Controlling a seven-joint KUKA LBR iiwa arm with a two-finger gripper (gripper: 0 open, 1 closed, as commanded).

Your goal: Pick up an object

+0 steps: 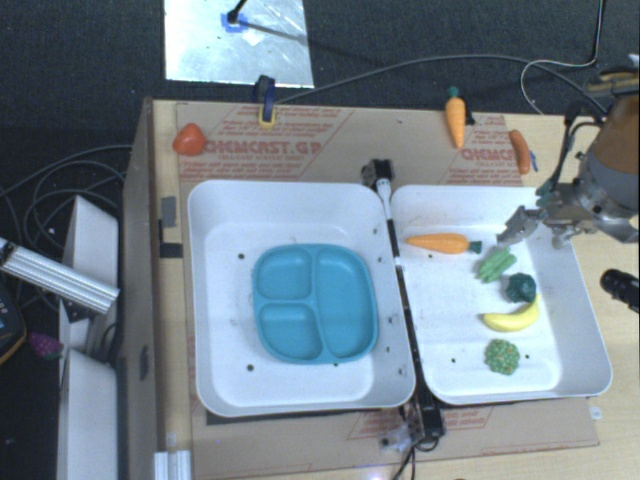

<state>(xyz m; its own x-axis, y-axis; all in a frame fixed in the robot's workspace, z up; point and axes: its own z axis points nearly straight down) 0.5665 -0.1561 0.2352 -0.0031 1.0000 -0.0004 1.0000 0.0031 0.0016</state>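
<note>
The right bin (575, 353) holds an orange toy carrot (438, 243), a light green vegetable (495, 264), a dark teal broccoli-like piece (520, 288), a yellow banana (511, 318) and a green bumpy lump (502, 356). My gripper (527, 225) hangs over the upper right part of this bin, just above and right of the light green vegetable. Nothing shows between its fingers.
The left bin (215, 228) contains a blue divided plate (314, 301). On the cardboard beyond the bins lie another carrot (456, 118), an orange piece (519, 150), a red-orange toy (189, 140) and a clamp (266, 100). A black divider bar (392, 258) runs between the bins.
</note>
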